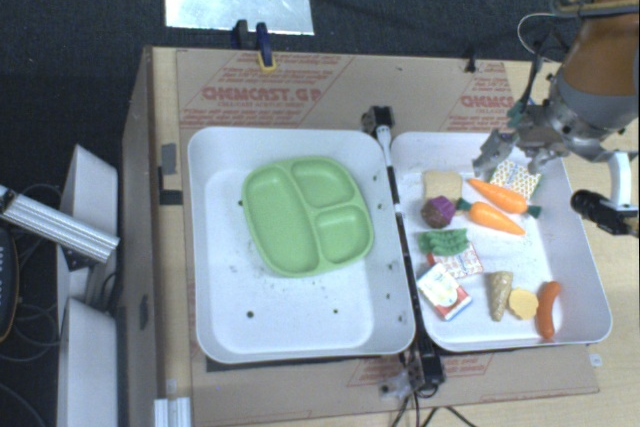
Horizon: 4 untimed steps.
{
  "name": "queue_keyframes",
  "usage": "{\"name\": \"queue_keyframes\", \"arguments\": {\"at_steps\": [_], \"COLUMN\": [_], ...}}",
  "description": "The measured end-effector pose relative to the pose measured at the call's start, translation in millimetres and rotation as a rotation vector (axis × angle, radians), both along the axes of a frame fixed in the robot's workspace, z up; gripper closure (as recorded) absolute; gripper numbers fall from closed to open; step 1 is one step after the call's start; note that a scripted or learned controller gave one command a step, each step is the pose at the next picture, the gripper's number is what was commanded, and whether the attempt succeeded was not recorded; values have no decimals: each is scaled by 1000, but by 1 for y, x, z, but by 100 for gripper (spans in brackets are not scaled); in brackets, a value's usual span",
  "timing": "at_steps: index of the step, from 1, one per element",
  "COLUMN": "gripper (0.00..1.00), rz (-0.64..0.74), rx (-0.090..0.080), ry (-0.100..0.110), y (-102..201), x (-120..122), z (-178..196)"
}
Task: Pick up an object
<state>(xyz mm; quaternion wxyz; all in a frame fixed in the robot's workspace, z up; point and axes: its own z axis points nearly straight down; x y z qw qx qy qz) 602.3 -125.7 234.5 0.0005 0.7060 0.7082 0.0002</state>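
Claw [515, 153] over right bin [585, 245] far end, can't tell if open or shut. Nothing picked yet. Carrots [497, 205] just below claw. Next: drop down, grab one.

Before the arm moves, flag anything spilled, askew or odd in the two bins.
Nothing stands out. The green plate lies flat in the left bin; the toy foods sit loosely scattered inside the right bin.

The hand [517, 153] hovers over the right bin [590, 305] beside two carrots [495, 206].
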Motion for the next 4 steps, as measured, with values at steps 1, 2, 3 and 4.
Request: {"name": "queue_keyframes", "arguments": {"at_steps": [1,2,3,4], "gripper": [0,0,100,0], "rz": [-3,-1,2,2], "rx": [0,-2,0,1], "ry": [3,-10,-11,-10], "y": [-39,5,6,6], "x": [-22,24,25,24], "z": [-124,-146,-134,-135]}}
